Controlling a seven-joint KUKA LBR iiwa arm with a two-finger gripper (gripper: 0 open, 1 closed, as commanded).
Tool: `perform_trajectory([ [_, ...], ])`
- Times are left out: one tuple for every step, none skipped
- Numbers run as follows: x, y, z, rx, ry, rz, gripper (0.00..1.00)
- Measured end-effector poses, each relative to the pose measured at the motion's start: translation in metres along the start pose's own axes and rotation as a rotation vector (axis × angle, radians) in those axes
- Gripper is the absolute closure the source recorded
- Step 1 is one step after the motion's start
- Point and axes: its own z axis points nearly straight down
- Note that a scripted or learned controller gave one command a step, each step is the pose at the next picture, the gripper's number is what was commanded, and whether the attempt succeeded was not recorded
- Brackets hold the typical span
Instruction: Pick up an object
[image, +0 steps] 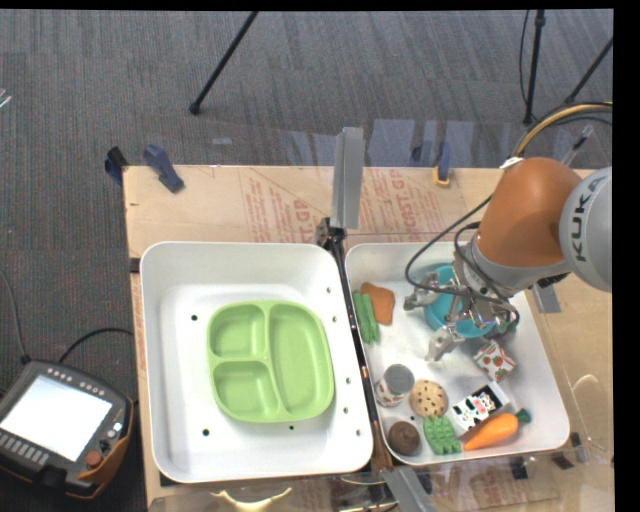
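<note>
The gripper (452, 335) hangs low in the right bin (553, 400); whether it is spread or closed I cannot tell, and nothing can be seen caught in it. A teal object (437, 300) sits just behind it, partly hidden by the wrist.

Taking the gripper as landmark: a small patterned cube (495, 360) lies just to its right. To its left lie an orange-brown piece (379, 302) and a green strip (365, 318), the strip's long axis running up and down the view along the bin's left wall. Nearer the camera sit a grey cup (396, 383), a speckled cookie (429, 398), a brown round piece (404, 437), a green block (440, 435) and a black-and-white carton (476, 407). The carrot (492, 431) lies near the front right corner, long axis tilted, its green top pointing up-right.

Well to the left, the left bin (170, 300) holds a green divided plate (270, 360). Both bins rest on a plywood bench (250, 200) over dark carpet (100, 80).
</note>
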Motion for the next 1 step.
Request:
perform_trajectory([
  [0.0025, -0.0004, -0.0001, -0.004, 0.0, 0.023, 0.0],
])
